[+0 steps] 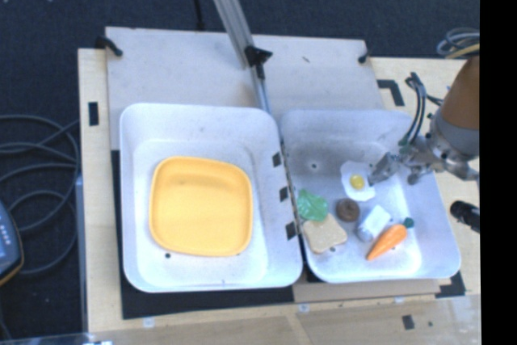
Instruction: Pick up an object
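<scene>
The right bin holds several toy foods: a fried egg, a brown round piece, a green leaf, a slice of toast, a white block and an orange carrot. My gripper hangs over the bin's upper right part, just right of the egg. Its two dark fingers stand apart, with only the white bin floor showing between them. It holds nothing.
The left bin holds a yellow square plate. A slanted metal rod runs from the top down to the gap between the bins. Cables lie off the bench at the left.
</scene>
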